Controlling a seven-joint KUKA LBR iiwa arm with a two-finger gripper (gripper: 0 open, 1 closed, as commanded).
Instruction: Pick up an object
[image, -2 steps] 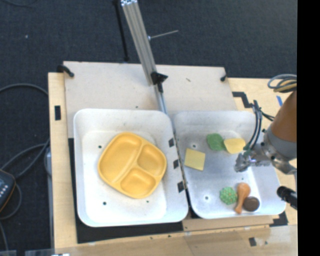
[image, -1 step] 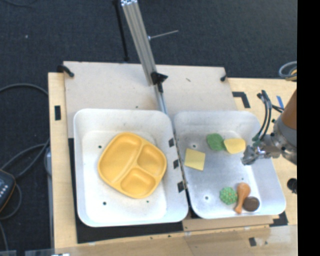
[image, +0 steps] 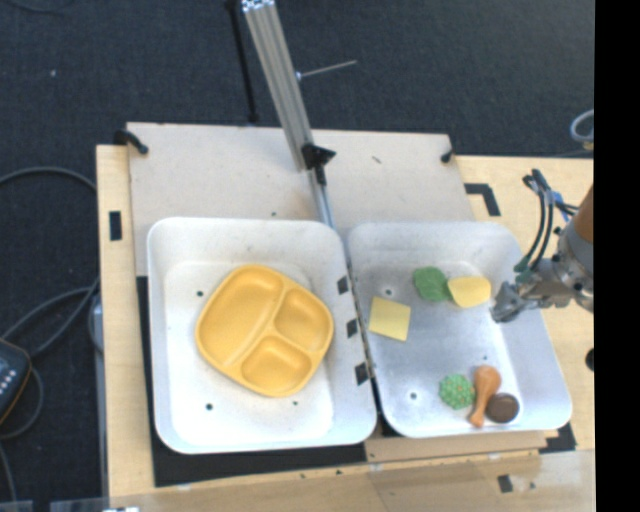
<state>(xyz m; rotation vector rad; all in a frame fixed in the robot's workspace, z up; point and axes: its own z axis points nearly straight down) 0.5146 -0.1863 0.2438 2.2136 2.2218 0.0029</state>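
The bench (image: 250, 170) carries two shallow white bins side by side, and the hand (image: 508, 300) sits over the right rim of the right bin (image: 430, 400), low and close to its wall. Whether the hand is wide or narrow cannot be told from here (it shows as a small grey blur), and nothing is seen gripped in it.

The left bin (image: 180, 400), well away to the hand's left, holds a yellow divided plate (image: 264, 329). In the right bin, a pale yellow square block (image: 390, 319) lies well to the hand's left, near the bin's left wall. A green round piece (image: 431, 284) and a yellow oval piece (image: 469, 291) touch each other just left of the hand, the yellow one nearest it. Below the hand, near the bin's front corner, lie a green knobbly ball (image: 456, 391), an orange drumstick-shaped toy (image: 484, 390) and a dark brown ball (image: 503, 407), close together.
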